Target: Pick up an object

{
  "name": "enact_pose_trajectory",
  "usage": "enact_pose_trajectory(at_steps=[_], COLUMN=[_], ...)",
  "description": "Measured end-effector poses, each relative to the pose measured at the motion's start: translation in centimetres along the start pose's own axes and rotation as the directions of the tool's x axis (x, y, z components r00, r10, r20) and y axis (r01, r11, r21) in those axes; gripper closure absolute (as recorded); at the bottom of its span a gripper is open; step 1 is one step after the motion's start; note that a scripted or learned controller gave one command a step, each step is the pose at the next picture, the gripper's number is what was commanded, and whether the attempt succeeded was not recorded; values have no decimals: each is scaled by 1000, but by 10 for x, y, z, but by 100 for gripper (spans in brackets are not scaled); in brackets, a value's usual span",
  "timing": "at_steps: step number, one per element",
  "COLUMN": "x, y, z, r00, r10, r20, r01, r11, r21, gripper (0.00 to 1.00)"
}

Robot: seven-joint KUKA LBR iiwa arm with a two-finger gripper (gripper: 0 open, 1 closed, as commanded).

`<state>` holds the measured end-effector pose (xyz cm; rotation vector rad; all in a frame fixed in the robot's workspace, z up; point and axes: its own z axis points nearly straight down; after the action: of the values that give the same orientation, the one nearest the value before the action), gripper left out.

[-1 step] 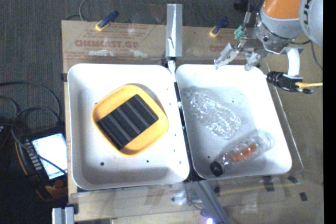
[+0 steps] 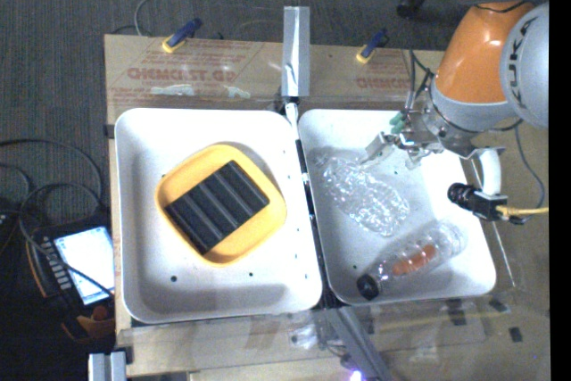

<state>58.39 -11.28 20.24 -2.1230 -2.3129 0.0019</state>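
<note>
Seen from above at a slant, the bench carries two shallow white bins side by side. The left bin holds a single yellow tray with a black ribbed insert, lying flat and turned at an angle near the bin's middle, well apart from the arm. The right bin holds the likelier targets: a crumpled clear plastic bottle lying across its middle, and nearer the front edge a second clear bottle with a dark cap and orange contents, lying on its side. The arm reaches in from the right, its orange band sitting over the bin's far right corner, and the gripper hangs at the far side of the right bin, just beyond the upper end of the crumpled bottle. Its state I cannot tell; the metalwork there is too small and cluttered to read. Nothing visibly sits in its grasp, so the pick seems not yet made; the crumpled bottle looks the nearest candidate, though its slick, collapsed walls may slip.
</note>
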Motion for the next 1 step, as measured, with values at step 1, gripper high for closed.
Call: enact_pose_trajectory(at_steps=[1], x=[-31], y=[-28], z=[90], r00=[1000], r10=[13], r20=[0], r01=[-13], r11=[1000], r21=[-1], gripper=[0])
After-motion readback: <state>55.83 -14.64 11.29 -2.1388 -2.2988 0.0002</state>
